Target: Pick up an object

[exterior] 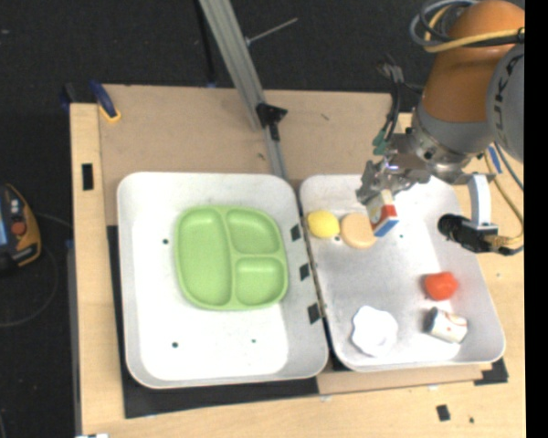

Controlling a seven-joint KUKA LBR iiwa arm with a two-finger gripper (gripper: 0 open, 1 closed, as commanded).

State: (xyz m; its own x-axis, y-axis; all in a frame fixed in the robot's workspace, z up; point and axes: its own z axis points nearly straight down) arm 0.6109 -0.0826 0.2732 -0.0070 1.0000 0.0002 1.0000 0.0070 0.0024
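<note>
Spreading across the counter [164,135], two white bins are sitting side by side: the left bin [146,336] is carrying a green divided tray [230,256], while the right bin [402,272] is holding the loose pieces. Reaching in from the right, the arm [466,71] is leaning over that bin's far edge with its wrist pointing down, and the pincer [382,194] is hanging just above a tan ball [357,231], a small red-and-white piece showing at its tip; whether it is open or closed I cannot tell. A yellow ball [322,224] is sitting just beside the tan one, so a descent here is risking a nudge that sends either ball rolling away. Nearer the front are lying a white lump [374,328], an orange block [441,286] and a small white toy [445,325]
</note>
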